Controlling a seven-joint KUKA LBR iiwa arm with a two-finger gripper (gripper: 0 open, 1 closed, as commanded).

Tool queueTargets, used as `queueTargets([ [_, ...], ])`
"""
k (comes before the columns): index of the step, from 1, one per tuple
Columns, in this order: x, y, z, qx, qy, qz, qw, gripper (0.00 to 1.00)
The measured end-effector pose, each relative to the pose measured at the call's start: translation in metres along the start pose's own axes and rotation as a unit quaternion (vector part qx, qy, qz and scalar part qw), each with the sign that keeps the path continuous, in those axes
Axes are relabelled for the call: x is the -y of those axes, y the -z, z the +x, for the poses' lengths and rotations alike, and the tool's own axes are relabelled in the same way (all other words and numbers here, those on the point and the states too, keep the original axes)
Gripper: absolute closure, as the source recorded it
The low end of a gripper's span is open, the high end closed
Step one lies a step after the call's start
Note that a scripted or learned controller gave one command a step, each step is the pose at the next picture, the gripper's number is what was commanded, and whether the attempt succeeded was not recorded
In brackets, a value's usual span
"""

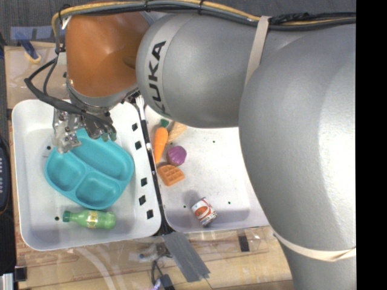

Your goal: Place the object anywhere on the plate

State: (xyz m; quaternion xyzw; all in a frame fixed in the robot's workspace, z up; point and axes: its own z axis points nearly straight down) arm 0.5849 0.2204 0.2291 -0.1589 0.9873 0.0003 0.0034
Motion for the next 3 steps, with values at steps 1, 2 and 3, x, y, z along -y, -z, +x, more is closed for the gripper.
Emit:
queueTargets([
  [1, -0.018, 0.082, 0.06, 0.002, 0.04, 0.0, 0.9992, 1.0],
  [2, -0.018, 0.078, 0.06, -0.001, 0.04, 0.0, 0.9992, 0.0],
  [3, -0.001, 0.137, 0.009, 0.0, 0.102, 0.0, 0.9948, 0.0],
])
